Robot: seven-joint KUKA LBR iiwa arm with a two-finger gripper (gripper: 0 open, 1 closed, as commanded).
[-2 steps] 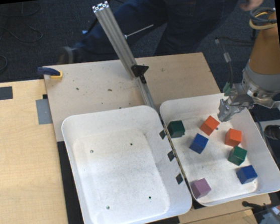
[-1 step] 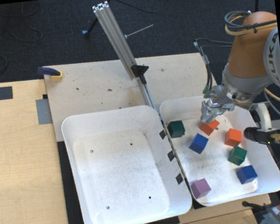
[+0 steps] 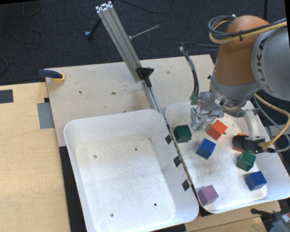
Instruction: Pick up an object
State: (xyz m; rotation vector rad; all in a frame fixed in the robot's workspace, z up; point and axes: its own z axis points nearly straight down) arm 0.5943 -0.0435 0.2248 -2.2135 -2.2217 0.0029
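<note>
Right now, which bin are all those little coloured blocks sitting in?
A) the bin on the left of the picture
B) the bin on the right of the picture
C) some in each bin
B: the orange block, the purple block and the other blocks all lie in the right bin, below the gripper.

bins showing white, left one speckled with dark dots | cubes showing dark green, orange, blue, green, blue, purple | arm appearing grey with orange band | tabletop looking pale wood with grey patches | floor showing dark
</note>
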